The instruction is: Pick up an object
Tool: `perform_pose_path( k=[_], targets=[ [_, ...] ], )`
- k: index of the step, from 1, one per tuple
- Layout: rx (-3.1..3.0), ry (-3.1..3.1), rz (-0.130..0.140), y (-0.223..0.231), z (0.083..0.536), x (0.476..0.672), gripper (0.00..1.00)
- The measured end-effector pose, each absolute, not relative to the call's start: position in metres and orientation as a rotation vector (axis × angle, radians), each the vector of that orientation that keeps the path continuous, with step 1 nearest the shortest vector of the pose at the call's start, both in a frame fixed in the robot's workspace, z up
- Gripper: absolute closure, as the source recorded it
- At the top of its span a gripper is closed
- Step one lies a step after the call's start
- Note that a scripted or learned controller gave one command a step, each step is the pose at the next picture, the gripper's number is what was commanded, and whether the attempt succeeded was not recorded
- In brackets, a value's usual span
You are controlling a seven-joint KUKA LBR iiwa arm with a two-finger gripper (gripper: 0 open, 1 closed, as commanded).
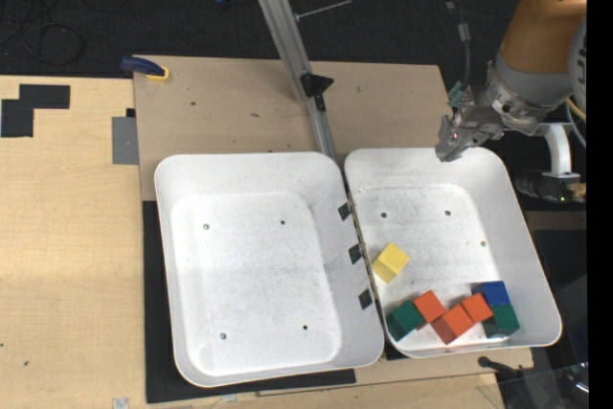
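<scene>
Start at nine o'clock: the left bin lies beside the right bin, their rims touching. In the right bin you'll find a yellow block near its left wall, and at five o'clock a tight cluster: a green block, two orange blocks, a blue block and another green block. The gripper hovers at the bin's one o'clock corner, well apart from them; you cannot tell its jaw state.
</scene>
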State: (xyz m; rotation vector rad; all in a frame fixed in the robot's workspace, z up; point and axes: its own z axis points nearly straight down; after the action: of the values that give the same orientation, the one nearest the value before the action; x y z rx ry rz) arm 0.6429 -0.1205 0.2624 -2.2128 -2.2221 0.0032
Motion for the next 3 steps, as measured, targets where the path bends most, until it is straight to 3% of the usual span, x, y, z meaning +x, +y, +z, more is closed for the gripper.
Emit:
perform_pose_path(
  k=[2, 3],
  targets=[
    [-2.212, -2.222, 0.005, -0.02, 0.252, 0.6, 1.0],
    [-2.214, -2.22, 0.007, 0.014, 0.239, 0.57, 1.0]
  ],
)
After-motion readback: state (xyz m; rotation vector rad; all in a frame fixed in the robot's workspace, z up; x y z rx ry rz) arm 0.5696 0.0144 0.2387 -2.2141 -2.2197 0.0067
